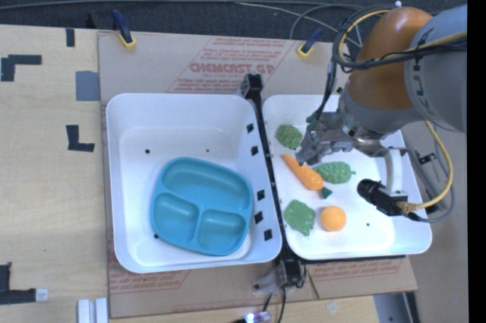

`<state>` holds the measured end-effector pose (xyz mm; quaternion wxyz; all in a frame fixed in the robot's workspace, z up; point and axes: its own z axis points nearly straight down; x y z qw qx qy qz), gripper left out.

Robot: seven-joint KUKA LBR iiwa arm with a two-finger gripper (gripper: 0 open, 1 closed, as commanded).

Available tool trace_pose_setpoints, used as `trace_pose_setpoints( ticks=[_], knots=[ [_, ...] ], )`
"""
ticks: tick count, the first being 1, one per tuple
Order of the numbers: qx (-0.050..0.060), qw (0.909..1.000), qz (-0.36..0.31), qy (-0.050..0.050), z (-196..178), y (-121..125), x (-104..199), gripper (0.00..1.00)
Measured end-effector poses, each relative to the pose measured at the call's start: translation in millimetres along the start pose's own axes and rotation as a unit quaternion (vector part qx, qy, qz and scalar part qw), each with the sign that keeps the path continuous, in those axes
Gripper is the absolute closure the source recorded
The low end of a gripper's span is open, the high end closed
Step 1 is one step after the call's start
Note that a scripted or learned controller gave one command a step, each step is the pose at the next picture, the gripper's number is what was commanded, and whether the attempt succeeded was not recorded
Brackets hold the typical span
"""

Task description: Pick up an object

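While the grey arm (414,74) with its orange band reaches in over the right white bin (395,238), its gripper (313,150) hangs low above that bin's middle, just beside the upper end of the toy carrot (304,172). Whether the jaws are parted or closed cannot be told, because the dark finger parts blur together from this slanted view; nothing can be seen held between them. The carrot, taken as the landmark, lies on the bin floor at a slant, its orange body running from upper left to lower right, with a small dark green tip at its lower right end. Just above and to the left of the carrot sits a bumpy green vegetable (288,136), near the divider between the two bins. Just right of the carrot lies a second green piece (335,172), close to the gripper's underside. Below the carrot rests a third green leafy piece (299,216), and just right of that, below and right of the carrot's tip, is a small orange ball (332,219). Well left of the carrot, across the divider, the left white bin (129,116) holds a blue sectioned plate (201,205), lying flat toward the near side.
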<state>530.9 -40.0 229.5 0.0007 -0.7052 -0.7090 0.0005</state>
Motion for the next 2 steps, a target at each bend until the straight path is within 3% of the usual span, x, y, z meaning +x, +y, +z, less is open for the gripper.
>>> trace_pose_setpoints(
  ticks=[2],
  knots=[
    [-0.001,1.0000,-0.001,0.000,-11,31,113,1.00]
  ],
)
